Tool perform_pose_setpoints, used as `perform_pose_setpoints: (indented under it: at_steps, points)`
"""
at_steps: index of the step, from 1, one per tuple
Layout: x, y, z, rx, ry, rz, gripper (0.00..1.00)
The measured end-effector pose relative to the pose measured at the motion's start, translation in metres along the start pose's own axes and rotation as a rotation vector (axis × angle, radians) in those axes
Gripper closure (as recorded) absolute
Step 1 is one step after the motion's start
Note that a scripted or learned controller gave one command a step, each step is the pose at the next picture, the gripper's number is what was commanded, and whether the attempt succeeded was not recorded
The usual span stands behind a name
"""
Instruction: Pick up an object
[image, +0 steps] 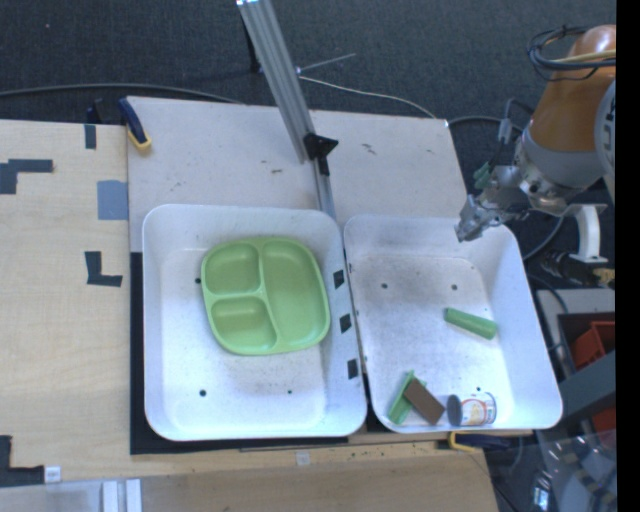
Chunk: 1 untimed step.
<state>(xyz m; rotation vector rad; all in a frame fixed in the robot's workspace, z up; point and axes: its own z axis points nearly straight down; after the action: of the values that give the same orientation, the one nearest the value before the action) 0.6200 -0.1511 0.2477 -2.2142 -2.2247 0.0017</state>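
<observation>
My gripper (470, 226) hangs over the far right corner of the right bin (430, 275), at the end of the grey arm with the orange band. I see nothing between its fingers. In that bin a green stick (470, 322) lies toward the right wall. Along the near wall lie a green flat piece (402, 397), a brown block (424, 402) and a small can on its side (471, 410). All of these sit well below the gripper in the view. The left bin (170, 300) holds a green divided plate (266, 295).
A metal pole (285, 85) slants from the top of the view down to the divider between the bins. A blue and yellow tool (134, 124) lies on the bench at the far left. Cables trail across the back of the bench.
</observation>
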Motion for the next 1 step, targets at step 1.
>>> perform_pose_setpoints:
  at_steps: [1]
  points:
    - [0.0606,-0.0127,-0.0021,-0.001,0.001,-0.002,1.0]
